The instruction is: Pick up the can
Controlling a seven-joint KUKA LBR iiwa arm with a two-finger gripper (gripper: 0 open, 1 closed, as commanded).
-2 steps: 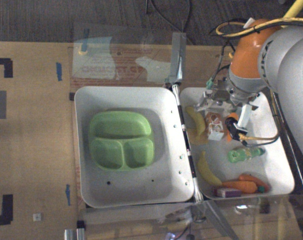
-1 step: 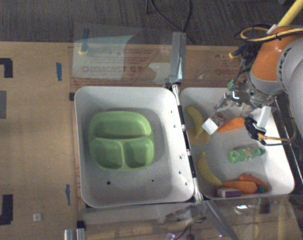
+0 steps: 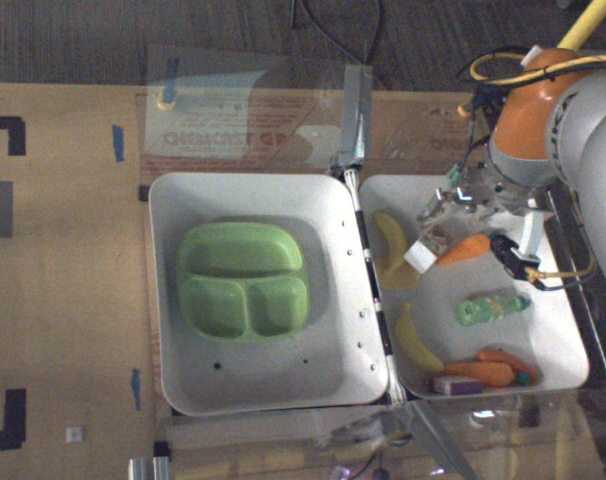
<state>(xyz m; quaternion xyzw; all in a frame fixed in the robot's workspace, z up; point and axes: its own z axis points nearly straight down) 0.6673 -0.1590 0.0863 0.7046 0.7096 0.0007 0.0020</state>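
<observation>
- Bench (image 3: 63, 298): tan surface, blue tape marks near its left side.
- Left white bin (image 3: 183, 368): rests mid-bench.
- Right white bin (image 3: 563, 353): touching it, toward the bench's right edge.
- Clear plastic sheet (image 3: 233, 118): along the far edge.

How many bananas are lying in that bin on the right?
2. One banana lies along the right bin's left wall near the top corner. The other banana lies lower by the same wall, beside the carrots. The arm could hide more.
</observation>
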